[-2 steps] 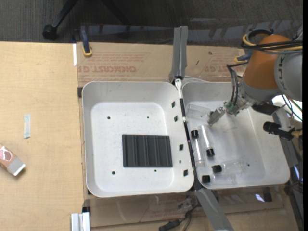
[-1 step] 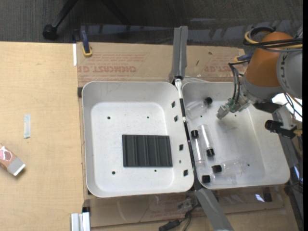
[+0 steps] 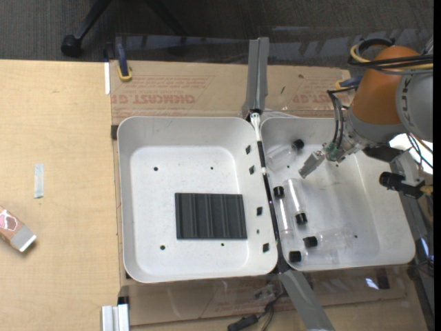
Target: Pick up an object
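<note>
My gripper (image 3: 313,164) hangs low over the upper middle of the right bin (image 3: 386,254), slanting down to the left from the orange-banded wrist (image 3: 380,95). Just left of its tip lies a clear vial (image 3: 281,157) with a black cap (image 3: 298,144). Below it a longer clear tube (image 3: 293,197) lies along the bin's left side. Another clear vial (image 3: 332,240) with a black cap rests near the front. The gripper's tip looks bare, with nothing seen held in it. A black ribbed rectangular pad (image 3: 210,216) lies flat in the left bin (image 3: 138,185).
A grey divider post (image 3: 258,74) rises between the bins at the back. Cardboard (image 3: 179,92) lies under and behind the bins. On the wooden bench at left sit a small grey strip (image 3: 38,181) and a pink and grey item (image 3: 15,232). Cables (image 3: 413,164) hang by the arm.
</note>
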`<state>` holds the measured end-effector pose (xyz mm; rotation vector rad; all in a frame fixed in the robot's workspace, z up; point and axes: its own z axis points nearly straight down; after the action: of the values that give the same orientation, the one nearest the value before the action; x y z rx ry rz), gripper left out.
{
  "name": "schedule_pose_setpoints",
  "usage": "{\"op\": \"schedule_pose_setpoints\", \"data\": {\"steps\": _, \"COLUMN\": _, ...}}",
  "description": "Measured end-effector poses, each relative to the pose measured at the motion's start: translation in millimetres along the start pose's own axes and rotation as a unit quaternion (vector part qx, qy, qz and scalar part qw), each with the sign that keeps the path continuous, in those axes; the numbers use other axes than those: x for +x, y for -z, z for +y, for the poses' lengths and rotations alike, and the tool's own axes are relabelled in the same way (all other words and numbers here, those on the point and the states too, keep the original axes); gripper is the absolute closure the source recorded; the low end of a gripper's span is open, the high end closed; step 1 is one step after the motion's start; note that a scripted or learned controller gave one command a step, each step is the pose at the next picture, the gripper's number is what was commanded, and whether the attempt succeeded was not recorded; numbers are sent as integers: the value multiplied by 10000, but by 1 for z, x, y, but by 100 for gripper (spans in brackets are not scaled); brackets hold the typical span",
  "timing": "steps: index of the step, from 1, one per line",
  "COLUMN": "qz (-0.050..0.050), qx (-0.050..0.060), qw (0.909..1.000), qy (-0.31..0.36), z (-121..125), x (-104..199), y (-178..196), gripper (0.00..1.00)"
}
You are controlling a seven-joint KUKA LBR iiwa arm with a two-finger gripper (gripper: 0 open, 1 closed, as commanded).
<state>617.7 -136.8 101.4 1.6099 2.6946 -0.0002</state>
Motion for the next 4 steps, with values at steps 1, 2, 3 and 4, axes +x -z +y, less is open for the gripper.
{"op": "schedule_pose_setpoints", "data": {"steps": 1, "qz": -8, "qx": -5, "qw": 9948, "qy": 1019, "z": 0, "x": -59, "y": -9, "gripper": 0}}
{"op": "schedule_pose_setpoints", "data": {"steps": 2, "qz": 7, "qx": 1, "qw": 9966, "qy": 828, "z": 13, "x": 16, "y": -9, "gripper": 0}}
{"op": "schedule_pose_setpoints", "data": {"steps": 3, "qz": 11, "qx": 5, "qw": 9932, "qy": 1160, "z": -98, "x": 28, "y": 49, "gripper": 0}}
{"op": "schedule_pose_setpoints", "data": {"steps": 4, "qz": 0, "qx": -3, "qw": 9848, "qy": 1736, "z": -136, "x": 39, "y": 195, "gripper": 0}}
